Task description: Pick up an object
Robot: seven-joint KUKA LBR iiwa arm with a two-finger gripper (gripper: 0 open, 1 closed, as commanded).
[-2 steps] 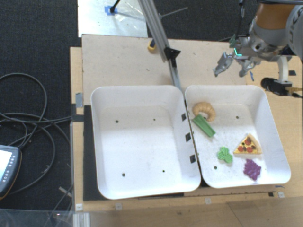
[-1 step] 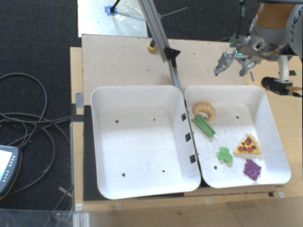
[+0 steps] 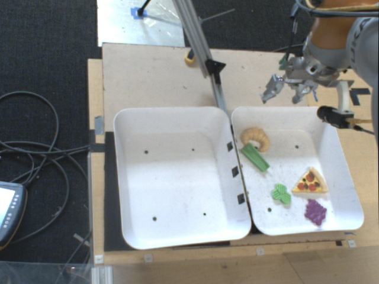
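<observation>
White right bin (image 3: 337, 152) holds croissant (image 3: 255, 139), green stick (image 3: 255, 157), green leaf (image 3: 281, 193), pizza slice (image 3: 310, 181) and grapes (image 3: 315, 212), all untouched; gripper (image 3: 285, 92) hangs above its far rim, fingers spread, nothing between them, so pick not yet begun.

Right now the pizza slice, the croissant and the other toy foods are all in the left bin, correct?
No. In the camera view the pizza slice, the croissant and the other toy foods sit in the right bin, not the left bin.
</observation>
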